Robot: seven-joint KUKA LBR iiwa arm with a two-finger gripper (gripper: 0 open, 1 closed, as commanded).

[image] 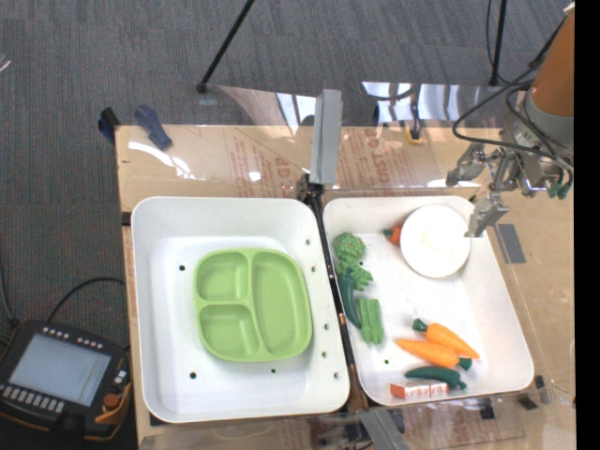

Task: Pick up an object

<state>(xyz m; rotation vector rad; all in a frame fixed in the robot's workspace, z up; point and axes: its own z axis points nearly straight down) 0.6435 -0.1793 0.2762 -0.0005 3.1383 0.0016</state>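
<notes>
**Hovering above the right bin's far corner**

Looking down on the bench point(234, 153), we see two shallow white bins side by side; the left bin point(159, 232) carries a green divided plate point(253, 305) with three compartments, lying flat near its middle; the right bin point(497, 317) carries the toy food.

We find the arm point(553, 73) entering from the right, with its orange band at the upper edge; the gripper point(487, 216) hangs over the far right corner of the right bin, just beside the round white plate point(435, 240). One finger point(482, 218) points down near the plate's right rim; whether the fingers are spread or closed we cannot tell from this view, and we see nothing between them.

The objects lie apart from the gripper; a small red piece point(396, 236) touches the white plate on its left side; a broccoli point(350, 248) sits near the left wall of the right bin, with a dark green cucumber point(349, 298) and a bunch of green beans point(371, 319) just below it; two orange carrots point(436, 345) lie near the front, close together; a dark green vegetable point(437, 375) and a red and white piece point(418, 391) lie just in front of them.

Outside the bins, a black teach pendant point(56, 373) rests at the lower left.
</notes>
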